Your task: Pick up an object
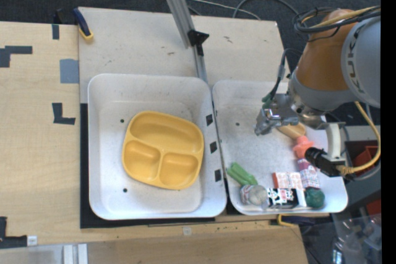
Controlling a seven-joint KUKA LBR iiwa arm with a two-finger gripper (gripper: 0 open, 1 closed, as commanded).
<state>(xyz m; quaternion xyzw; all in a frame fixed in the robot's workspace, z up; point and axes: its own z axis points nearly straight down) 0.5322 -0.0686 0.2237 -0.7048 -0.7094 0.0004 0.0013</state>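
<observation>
Grey metal gripper [265, 125], hanging over the right bin [238, 102] near its upper middle; whether the fingers stand apart or together cannot be told at this size, and nothing shows between them; bare white floor lies under and to the left of the tip. Nearest item: a tan wooden piece [291, 130], just beside the gripper on its right, partly under the wrist; its long axis seems to run down and to the right. Next, an orange-pink object [302, 146], lower right of that. Further off, along the bin's lower edge: green item [240, 174], small clear cup [253, 195], black-and-white carton [282, 196], red-and-white packet [288, 180], dark green lump [315, 197]. Left bin [102, 133] holds a yellow compartment tray [163, 149], well apart. Judgement: the tan piece is the readiest pick, calling for a short shift to the right.
</observation>
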